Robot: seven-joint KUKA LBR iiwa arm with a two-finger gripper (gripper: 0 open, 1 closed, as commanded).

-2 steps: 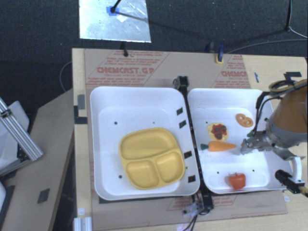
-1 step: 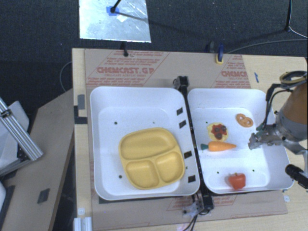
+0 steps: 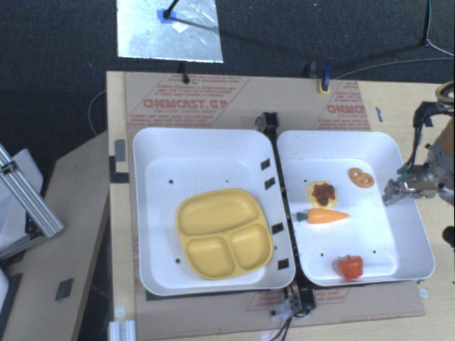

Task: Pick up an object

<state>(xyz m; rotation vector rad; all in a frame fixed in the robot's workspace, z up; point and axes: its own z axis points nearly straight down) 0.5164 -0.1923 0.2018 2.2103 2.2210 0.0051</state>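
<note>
The right bin (image 3: 377, 144) holds several toy foods: an orange pretzel (image 3: 361, 178), a small yellow pizza slice with red topping (image 3: 322, 192), an orange carrot (image 3: 325, 217) lying across the middle, and a red pepper (image 3: 349, 266) near the front wall. My gripper (image 3: 395, 192) hangs at the right rim of this bin, just right of the pretzel and apart from it. Nothing shows between its fingertips.
The left bin (image 3: 163, 148) carries a yellow three-compartment plate (image 3: 224, 231). Black clips line the divider between the bins. A metal sheet (image 3: 169, 20) lies behind the bench, and an aluminium rail (image 3: 25, 197) sticks in at the left.
</note>
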